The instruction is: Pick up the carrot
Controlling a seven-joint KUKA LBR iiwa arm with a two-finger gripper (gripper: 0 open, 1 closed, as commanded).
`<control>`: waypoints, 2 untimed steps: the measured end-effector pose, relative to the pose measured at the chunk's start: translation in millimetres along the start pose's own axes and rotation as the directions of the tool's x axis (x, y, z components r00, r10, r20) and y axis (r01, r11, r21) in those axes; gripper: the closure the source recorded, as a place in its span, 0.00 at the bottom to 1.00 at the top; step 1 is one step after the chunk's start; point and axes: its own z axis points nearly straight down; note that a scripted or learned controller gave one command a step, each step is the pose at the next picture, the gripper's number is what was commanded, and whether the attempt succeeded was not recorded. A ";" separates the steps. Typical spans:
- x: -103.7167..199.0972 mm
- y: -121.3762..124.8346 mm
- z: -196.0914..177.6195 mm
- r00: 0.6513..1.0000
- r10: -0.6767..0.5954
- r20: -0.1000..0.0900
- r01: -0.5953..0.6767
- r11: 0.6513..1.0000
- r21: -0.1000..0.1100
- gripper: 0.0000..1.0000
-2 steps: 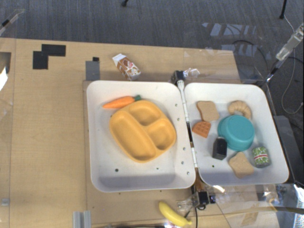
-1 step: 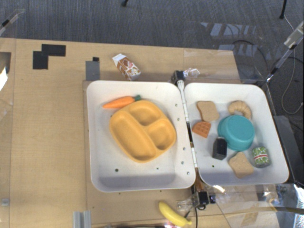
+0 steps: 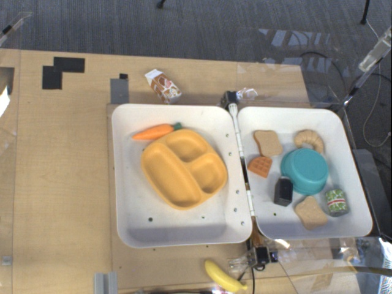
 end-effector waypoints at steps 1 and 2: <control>9.6 -5.0 54.1 0.961 0.277 -0.024 -0.276 0.961 0.027 0.00; 8.2 -1.9 38.0 0.963 0.270 -0.012 -0.270 0.963 0.015 1.00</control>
